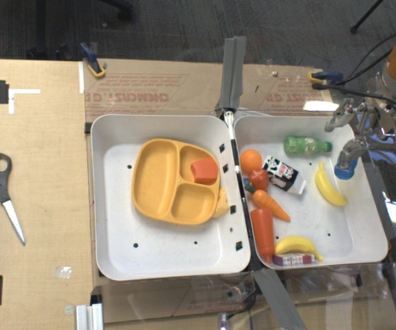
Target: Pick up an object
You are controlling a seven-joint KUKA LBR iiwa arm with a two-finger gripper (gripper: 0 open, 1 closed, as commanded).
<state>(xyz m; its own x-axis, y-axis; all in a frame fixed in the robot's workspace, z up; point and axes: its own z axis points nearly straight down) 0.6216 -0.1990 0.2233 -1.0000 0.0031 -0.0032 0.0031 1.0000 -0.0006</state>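
Nothing is visibly held by the claw point(347, 162), which hangs over the right bin's point(363, 249) far right side; whether it is open or closed cannot be told. Just beside it lies a banana point(329, 186), with a green bottle point(306, 145) near. The pick appears not yet made. Open floor lies between the banana and the bin wall, while the carrot point(271, 206) and orange point(251, 160) crowd the left rim.

Two bananas point(330, 186) point(296, 245), two bins point(108, 205) point(363, 249) (perhaps one carrot point(271, 205))
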